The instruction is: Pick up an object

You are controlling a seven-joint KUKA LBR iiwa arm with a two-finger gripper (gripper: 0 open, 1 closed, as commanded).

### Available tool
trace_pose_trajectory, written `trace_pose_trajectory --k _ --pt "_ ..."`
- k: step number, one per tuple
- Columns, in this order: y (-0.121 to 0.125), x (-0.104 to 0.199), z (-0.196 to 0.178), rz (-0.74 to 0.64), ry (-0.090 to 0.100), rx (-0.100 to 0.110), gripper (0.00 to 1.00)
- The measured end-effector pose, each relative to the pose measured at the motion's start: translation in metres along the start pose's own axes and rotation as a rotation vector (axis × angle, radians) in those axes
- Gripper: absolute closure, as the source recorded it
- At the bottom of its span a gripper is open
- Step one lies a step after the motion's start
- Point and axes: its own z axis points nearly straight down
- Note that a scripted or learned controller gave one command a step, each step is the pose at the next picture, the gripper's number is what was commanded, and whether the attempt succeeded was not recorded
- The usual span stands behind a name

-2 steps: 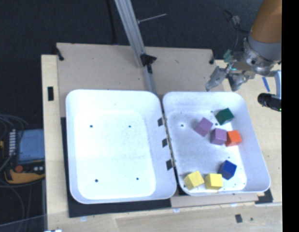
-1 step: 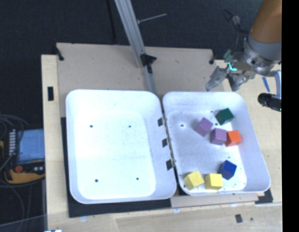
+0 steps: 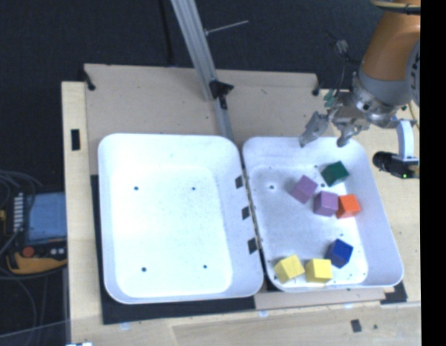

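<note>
Green block (image 3: 335, 172) sits just below the open, empty pincer (image 3: 326, 132), nearest of the cluster; hovering over the bin's (image 3: 374, 193) far rim, seemingly lining up a grab

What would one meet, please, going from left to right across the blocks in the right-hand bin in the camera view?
Left yellow block → left purple block → right yellow block → right purple block → orange block. The green and blue blocks overlap these in left-right position, so they are left out.
</note>
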Motion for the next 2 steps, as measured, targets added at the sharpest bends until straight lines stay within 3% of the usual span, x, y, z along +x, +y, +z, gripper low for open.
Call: trace_pose_trajectory --k 2 --pt "0.006 0.002 0.111 -0.001 0.000 0.000 0.00"
